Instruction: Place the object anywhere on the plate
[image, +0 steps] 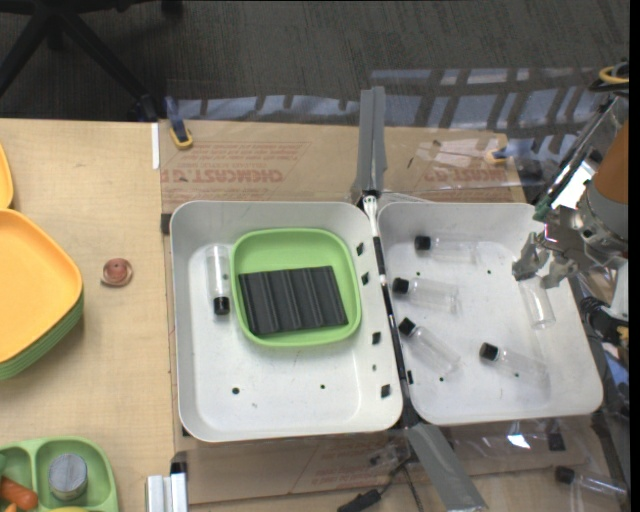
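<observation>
Green plate (296, 289) in left bin (190, 330), gripper (541, 268) over right bin (500, 400), jaws' state unclear

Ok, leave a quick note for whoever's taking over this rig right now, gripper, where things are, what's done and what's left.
Gripper: over the right bin, near its right wall, with a clear vial hanging below it; grip can't be confirmed.
Green plate: in the left bin, carrying a black ridged block.
One vial lies in the left bin beside the plate, off it.
About four more vials lie in the right bin.
Done: no vial on the plate.
Left: carry a vial over and set it on the plate.
</observation>
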